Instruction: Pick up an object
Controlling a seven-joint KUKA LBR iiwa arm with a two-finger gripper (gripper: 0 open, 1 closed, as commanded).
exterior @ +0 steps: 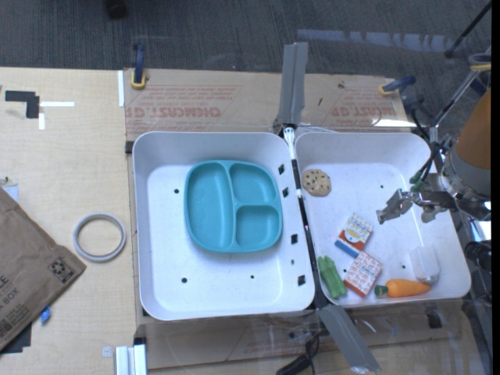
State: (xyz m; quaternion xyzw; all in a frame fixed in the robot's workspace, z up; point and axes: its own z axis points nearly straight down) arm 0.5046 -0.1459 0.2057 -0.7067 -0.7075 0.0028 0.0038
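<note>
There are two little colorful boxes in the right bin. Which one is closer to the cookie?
The upper box, the one with the blue end. It lies just below the cookie, while the other box sits lower down, beside the carrot.

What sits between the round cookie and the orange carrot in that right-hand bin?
In the camera view, two small colourful printed packets lie between the round brown cookie and the orange toy carrot: the upper packet and the lower packet.

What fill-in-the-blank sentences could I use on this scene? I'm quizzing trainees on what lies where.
1. The divided plate in the left bin is coloured ____.
2. The carrot lies in the ____ bin.
3. The cookie lies in the same bin as the ____ vegetable with the green top.
4. The tape ring lies ____ both bins.

Missing words: blue; right; orange; outside
</note>
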